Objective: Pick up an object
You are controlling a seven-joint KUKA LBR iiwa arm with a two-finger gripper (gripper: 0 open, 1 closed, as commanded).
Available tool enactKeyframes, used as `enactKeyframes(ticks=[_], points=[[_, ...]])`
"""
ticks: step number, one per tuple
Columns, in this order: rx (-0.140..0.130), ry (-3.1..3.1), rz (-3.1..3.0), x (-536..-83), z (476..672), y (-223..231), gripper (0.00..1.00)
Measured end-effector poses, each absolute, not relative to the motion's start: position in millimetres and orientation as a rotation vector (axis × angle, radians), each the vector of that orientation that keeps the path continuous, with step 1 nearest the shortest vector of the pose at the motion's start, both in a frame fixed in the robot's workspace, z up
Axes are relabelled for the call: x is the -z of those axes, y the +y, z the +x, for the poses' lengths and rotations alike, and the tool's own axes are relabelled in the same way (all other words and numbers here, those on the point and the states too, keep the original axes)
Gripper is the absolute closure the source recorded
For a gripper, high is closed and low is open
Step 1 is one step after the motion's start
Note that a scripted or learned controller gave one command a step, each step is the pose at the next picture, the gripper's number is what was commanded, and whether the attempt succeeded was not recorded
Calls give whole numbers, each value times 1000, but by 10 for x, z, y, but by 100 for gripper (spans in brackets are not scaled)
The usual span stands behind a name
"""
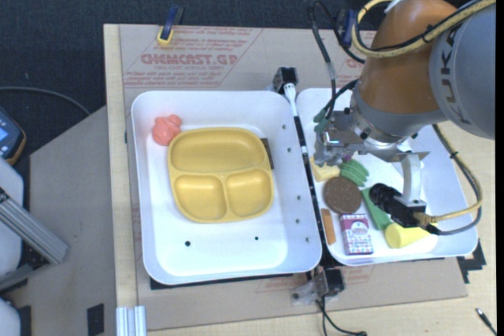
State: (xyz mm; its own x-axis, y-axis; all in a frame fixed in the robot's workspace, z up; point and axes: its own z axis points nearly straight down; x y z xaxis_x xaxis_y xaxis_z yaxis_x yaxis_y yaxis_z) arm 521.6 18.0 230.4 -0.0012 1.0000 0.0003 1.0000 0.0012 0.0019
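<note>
The gripper (332,147) is hanging low over the right bin (459,183), above a pale yellow block (324,169); can't tell its state. Nearby are lying a round brown disc (342,195) and a glossy green piece (356,171). A smooth yellow sectioned tray (220,172) is sitting in the left bin (150,193).

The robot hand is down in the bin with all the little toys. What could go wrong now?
1. The toys are packed close: the brown disc, green piece and pale yellow block sit together under the gripper, so it might bump or grab the wrong one.
2. It works close to the bin wall, so it might knock it.
</note>
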Motion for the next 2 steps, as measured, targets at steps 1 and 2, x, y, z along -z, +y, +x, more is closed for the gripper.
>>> enactKeyframes(ticks=[1,2], points=[[3,2222,2225,-2226,5197,95,100],[-3,2222,2218,-2336,5257,177,100]])
